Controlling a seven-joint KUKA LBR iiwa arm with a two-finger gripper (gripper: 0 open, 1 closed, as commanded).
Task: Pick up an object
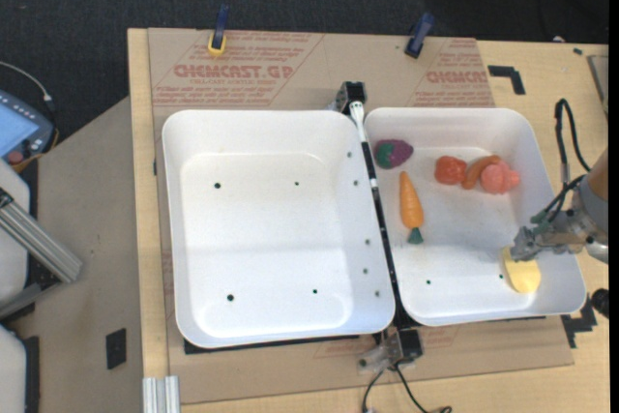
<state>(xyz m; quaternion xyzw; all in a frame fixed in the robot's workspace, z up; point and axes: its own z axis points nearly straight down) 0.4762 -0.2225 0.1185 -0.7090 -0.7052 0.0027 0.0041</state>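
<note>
The right bin (455, 300) holds a purple eggplant-like toy (393, 152), an orange carrot (411, 201), a red-orange tomato (450, 170), a pink-red round fruit (498, 178) with an orange piece (477, 171) between them, and a yellow fruit (523, 276) near the front right corner. My gripper (530, 245) reaches in from the right edge and sits just above the yellow fruit, touching or almost touching its top. Nothing is lifted.
The left bin (261, 208) lies beside the right one, joined by a black hinge strip (372, 198). Both rest on a cardboard sheet (290, 63) held by blue clamps (220, 29). A black cable (566, 135) hangs near the right edge.
</note>
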